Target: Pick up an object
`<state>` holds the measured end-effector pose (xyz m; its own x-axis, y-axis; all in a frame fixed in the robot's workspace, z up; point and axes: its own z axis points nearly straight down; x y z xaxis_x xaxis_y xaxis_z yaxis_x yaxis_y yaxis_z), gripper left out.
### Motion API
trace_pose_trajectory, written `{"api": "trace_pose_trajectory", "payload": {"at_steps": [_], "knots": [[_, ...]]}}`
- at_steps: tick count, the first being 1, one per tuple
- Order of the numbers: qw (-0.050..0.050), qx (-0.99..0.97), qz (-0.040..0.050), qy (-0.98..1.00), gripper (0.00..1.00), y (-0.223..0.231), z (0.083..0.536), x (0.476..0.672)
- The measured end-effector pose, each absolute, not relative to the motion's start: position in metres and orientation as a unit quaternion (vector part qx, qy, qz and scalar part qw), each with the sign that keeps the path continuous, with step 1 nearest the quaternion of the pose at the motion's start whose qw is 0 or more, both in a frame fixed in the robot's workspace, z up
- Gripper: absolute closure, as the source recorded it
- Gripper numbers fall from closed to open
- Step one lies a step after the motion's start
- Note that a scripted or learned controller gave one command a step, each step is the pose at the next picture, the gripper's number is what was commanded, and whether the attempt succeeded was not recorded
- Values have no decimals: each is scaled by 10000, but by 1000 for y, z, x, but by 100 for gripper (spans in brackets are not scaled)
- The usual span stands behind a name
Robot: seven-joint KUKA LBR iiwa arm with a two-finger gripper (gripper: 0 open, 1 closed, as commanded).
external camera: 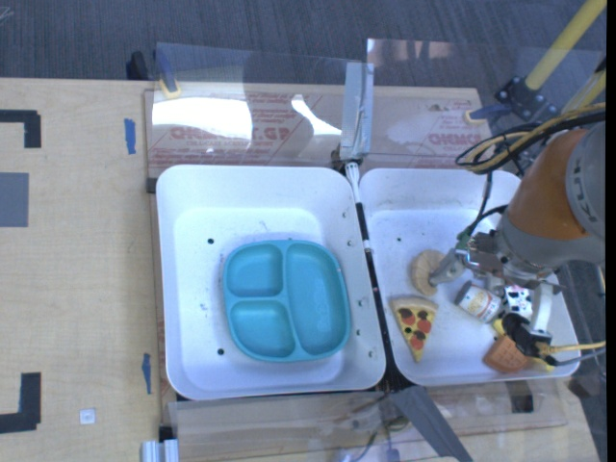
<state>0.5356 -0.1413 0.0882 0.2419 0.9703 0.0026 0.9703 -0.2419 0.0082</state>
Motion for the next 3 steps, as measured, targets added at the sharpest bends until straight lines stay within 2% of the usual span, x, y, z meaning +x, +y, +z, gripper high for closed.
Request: {"api": "trace_pose_trajectory", "payload": {"at_steps": [1, 2, 3], "knots": [[47, 7156, 36, 6985, 0, -90, 89, 566], [68, 7155, 50, 6985, 100, -90, 100, 567], [9, 7720, 23, 6357, 100, -12, 187, 586]]}}
